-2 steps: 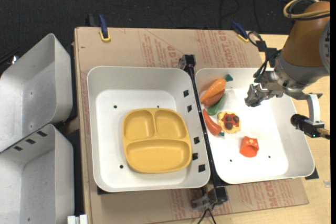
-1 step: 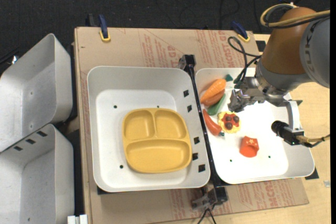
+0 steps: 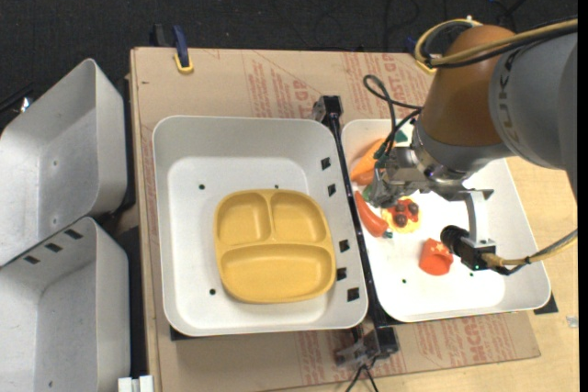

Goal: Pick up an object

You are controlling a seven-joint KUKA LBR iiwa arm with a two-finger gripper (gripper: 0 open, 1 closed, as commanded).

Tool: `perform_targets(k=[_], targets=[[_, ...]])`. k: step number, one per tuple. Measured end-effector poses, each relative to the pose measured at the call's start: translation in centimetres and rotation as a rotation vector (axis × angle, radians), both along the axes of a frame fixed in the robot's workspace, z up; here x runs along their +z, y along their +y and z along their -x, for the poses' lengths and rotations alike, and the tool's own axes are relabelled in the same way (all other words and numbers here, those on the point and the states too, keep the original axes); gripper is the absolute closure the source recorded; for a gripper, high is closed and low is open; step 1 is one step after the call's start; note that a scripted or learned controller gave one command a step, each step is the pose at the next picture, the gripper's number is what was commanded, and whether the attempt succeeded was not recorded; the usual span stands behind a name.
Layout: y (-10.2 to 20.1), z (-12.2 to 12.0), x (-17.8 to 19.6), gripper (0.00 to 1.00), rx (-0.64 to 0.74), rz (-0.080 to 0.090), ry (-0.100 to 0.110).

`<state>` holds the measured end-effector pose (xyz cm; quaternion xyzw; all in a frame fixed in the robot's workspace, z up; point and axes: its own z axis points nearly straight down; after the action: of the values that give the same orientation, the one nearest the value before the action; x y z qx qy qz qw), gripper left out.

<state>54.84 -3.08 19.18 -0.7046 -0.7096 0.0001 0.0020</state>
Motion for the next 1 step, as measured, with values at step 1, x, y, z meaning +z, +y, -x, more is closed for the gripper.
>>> perform_targets(k=[1], targets=[[6.29, 1.08, 0.57, 1.00, 0.002, -0.001, -0.001]])
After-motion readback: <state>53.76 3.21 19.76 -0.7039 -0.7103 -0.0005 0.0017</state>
